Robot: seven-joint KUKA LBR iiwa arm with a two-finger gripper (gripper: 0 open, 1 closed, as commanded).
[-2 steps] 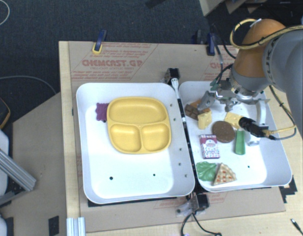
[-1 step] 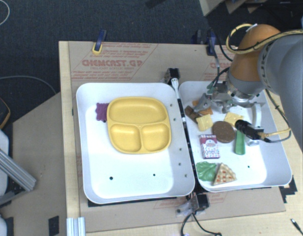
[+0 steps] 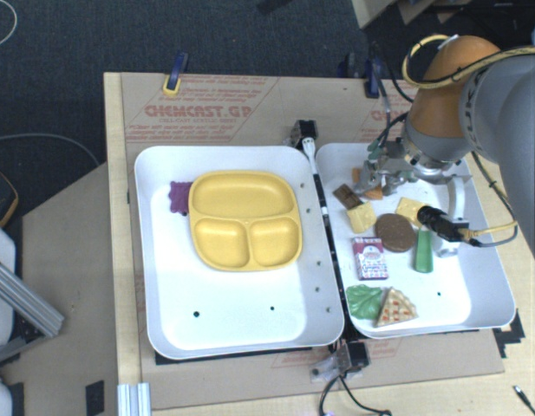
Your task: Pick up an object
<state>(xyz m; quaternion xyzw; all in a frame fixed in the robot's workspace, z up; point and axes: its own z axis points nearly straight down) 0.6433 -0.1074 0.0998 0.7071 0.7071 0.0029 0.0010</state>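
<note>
A yellow divided tray (image 3: pixel 246 217) is lying in the left bin (image 3: pixel 163 293), over a purple piece (image 3: pixel 179 196). In the right bin (image 3: pixel 484 306), toy foods are sitting: brown round (image 3: pixel 394 231), green cylinder (image 3: pixel 423 252), pizza slice (image 3: pixel 394 307). The gripper (image 3: pixel 381 173) is hanging at the far end; I cannot tell its finger state. Judging by this, it is selecting; next calls for descending squarely on one piece.

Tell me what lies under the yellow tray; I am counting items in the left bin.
A purple thing pokes out from the yellow tray's left edge. How far it runs beneath, or whether anything else hides there, is covered by the tray.
</note>
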